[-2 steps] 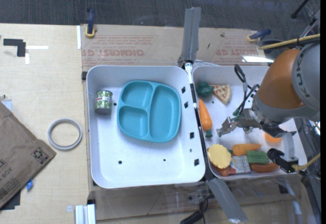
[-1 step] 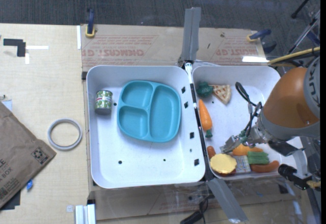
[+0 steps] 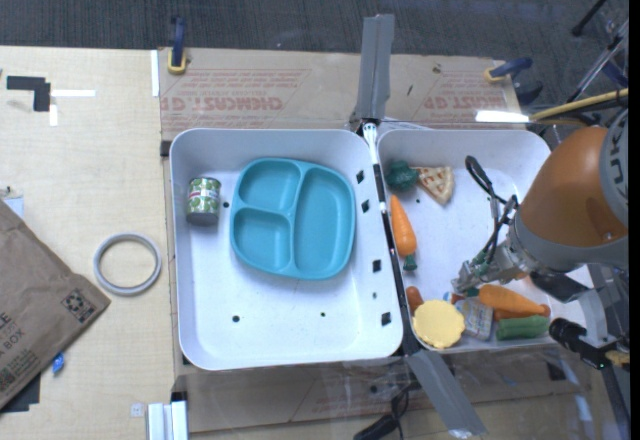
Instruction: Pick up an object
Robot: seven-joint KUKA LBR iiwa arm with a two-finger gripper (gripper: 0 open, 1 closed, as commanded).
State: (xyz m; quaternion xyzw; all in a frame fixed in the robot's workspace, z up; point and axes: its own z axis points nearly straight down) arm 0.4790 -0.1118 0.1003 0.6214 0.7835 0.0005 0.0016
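Observation:
The right bin (image 3: 450, 228) holds several toy foods. An orange carrot (image 3: 402, 226) lies along its left wall, with a green leafy piece (image 3: 402, 174) and a pizza slice (image 3: 436, 183) behind it. At the front lie a yellow disc (image 3: 438, 324), a second orange carrot (image 3: 512, 301), a green pickle-like piece (image 3: 522, 327) and a small grey item (image 3: 478, 320). My gripper (image 3: 478, 274) reaches low into the front of this bin, just left of the second carrot and above the grey item. The arm's orange band (image 3: 570, 196) hides the bin's right side.
The left bin (image 3: 200, 318) carries a blue divided plate (image 3: 294, 218) and a small green-labelled can (image 3: 203, 199). A roll of tape (image 3: 127, 262) and a cardboard box (image 3: 35, 318) lie on the bench to the left. A grey divider bar (image 3: 375, 68) stands behind the bins.

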